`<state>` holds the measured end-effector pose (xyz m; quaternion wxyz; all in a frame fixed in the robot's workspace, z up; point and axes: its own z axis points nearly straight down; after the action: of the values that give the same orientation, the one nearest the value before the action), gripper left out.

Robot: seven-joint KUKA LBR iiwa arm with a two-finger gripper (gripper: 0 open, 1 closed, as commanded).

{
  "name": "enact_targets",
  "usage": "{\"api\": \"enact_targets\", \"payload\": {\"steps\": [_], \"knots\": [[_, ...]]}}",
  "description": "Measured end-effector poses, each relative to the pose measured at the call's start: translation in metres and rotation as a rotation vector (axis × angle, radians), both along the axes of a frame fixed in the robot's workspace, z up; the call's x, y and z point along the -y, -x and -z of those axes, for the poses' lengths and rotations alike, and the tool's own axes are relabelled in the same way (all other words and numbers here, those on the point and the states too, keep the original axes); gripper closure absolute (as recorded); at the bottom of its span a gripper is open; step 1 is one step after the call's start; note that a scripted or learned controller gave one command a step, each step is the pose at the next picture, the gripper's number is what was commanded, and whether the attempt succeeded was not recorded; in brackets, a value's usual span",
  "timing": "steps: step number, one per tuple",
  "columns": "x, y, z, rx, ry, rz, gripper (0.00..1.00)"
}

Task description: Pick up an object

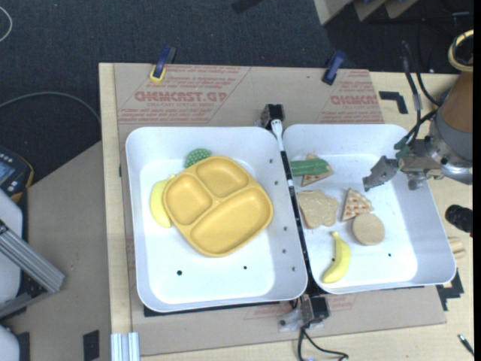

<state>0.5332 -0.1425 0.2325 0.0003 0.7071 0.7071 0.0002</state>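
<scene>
Gripper (pixel 378 176) hangs over the right bin (pixel 409 258), upper right area; whether it is open or closed, I cannot tell. Below and left of it sit a pizza slice (pixel 355 203), a round cracker (pixel 368 230), a bread slice (pixel 318 208), a banana (pixel 337 261) and a sandwich (pixel 310 168). Left bin (pixel 150 269): 1 yellow divided plate (pixel 217 204).

Even overhead light fell bright on the white bins (pixel 143 224), which nearly washed out; shadows were faint, the floor dim, focus slightly soft throughout.
</scene>
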Motion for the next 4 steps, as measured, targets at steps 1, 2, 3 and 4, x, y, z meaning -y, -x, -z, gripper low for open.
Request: {"api": "enact_targets", "payload": {"steps": [1, 2, 3, 4], "knots": [[-0.073, 0.046, -0.043, -0.001, -0.003, -0.007, 0.00], [-0.121, 0.053, -0.167, 0.015, -0.002, -0.009, 0.00], [-0.118, 0.053, -0.170, 0.005, 0.001, -0.002, 1.00], [-0.168, 0.054, -0.170, 0.002, -0.001, -0.006, 1.00]]}}
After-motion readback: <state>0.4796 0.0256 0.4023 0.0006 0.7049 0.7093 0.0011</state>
